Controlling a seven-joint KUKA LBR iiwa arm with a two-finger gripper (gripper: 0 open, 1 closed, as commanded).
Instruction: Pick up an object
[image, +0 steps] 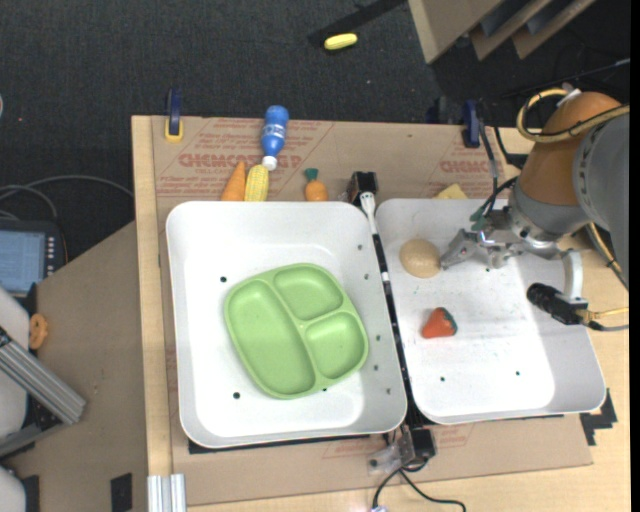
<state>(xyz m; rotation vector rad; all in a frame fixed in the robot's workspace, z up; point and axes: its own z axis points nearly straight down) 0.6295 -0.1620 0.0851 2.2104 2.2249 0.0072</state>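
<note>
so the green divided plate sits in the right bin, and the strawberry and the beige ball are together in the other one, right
Not quite. The camera view shows the green divided plate in the left bin, not the right one. The strawberry and the beige ball are indeed together in the other bin, the right bin, where the gripper sits just beside the ball.

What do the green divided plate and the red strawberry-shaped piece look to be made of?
Green divided plate: likely moulded plastic, matte to slightly satin, uniform colour with soft rounded compartment walls. Strawberry-shaped piece: probably plastic or rubber toy food, flat solid red with a green top; too small to tell further.
</note>
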